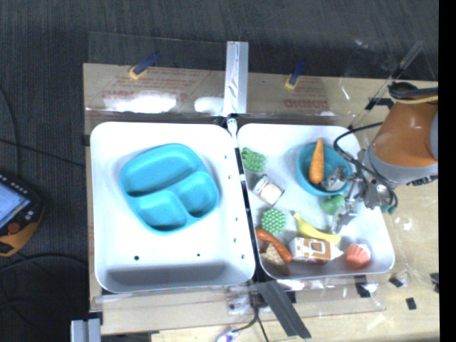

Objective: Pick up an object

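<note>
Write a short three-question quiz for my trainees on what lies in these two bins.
1. True or false: the blue divided tray lies in the same bin as the carrot.
2. What does the carrot rest in?
A. a blue bowl
B. the divided tray
C. the bare bin floor
3. Fill in: the yellow banana lies just above the ____ carton.

Key:
1. False; the tray is in the left bin, the carrot in the right bin.
2. A
3. juice

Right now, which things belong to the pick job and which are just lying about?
Job:
end effector
right bin toys: carrot, banana, juice carton, strawberry

Lying about:
blue divided tray in the left bin
handheld pendant
clamps
</note>
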{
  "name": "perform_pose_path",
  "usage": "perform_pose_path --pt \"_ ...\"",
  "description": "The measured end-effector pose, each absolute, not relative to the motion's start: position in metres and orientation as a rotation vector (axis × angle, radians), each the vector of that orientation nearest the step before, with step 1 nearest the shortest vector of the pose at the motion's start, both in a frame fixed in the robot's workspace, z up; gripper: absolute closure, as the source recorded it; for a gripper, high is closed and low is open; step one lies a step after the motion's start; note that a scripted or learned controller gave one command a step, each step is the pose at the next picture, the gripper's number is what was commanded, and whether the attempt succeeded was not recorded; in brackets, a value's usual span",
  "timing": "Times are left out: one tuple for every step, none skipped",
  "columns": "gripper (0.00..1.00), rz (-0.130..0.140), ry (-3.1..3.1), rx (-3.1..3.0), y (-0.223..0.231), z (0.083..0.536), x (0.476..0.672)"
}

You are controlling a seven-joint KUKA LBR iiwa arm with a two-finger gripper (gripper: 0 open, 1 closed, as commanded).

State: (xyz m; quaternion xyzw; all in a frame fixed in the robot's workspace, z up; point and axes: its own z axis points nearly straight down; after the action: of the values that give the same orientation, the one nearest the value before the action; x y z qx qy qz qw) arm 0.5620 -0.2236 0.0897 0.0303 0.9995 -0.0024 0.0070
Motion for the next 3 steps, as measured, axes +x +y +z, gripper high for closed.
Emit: perform_pose_path --pt "0.0 -0.004 3.127 0.065 -0.166 0.09 0.579" --pt "0.0 -0.003 3.12 0.221 -0.123 0.089 0.618" --pt "0.0 -0.004 3.126 0.11 -0.159 0.09 0.571"
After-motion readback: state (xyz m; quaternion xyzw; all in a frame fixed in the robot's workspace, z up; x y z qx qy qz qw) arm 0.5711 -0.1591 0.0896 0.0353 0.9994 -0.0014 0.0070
